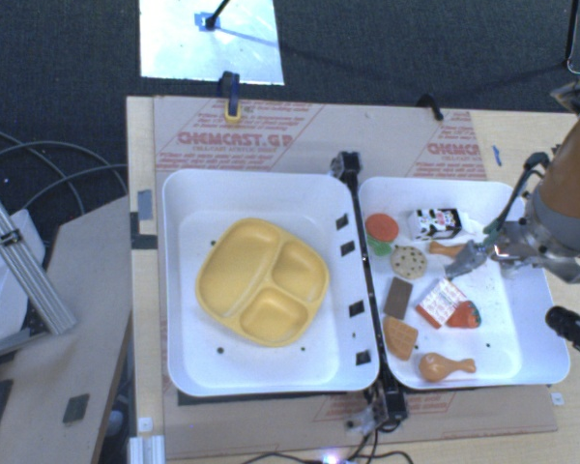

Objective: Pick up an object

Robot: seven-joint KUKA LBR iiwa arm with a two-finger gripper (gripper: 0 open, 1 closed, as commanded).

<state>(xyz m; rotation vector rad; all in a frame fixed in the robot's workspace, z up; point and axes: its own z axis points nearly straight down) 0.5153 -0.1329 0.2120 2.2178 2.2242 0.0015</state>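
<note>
The arm reaches in from the right over the right-hand bin, and its gripper hangs low near the bin's middle, pointing left toward the cluster of toy food. Whether it is open or closed cannot be told from this angle, and nothing is seen held in it. The task names no particular object, so anything in the right bin will do; the left bin carries only a yellow divided tray. Closest to the gripper are a small tan piece just to its left and, just nearer the camera, a red-and-white packet touching a strawberry-like piece. Further left lie a cookie, a red disc, a brown bar and an orange wedge; a black-and-white carton sits at the far side and a drumstick near the front wall. To do this step well, the sensible choice seems a thing standing apart, such as the drumstick or the carton, since the packet and strawberry piece touch and could shift together. The gripper should probably come straight down, centred over the object's narrow width, and close fully before lifting slowly.
</note>
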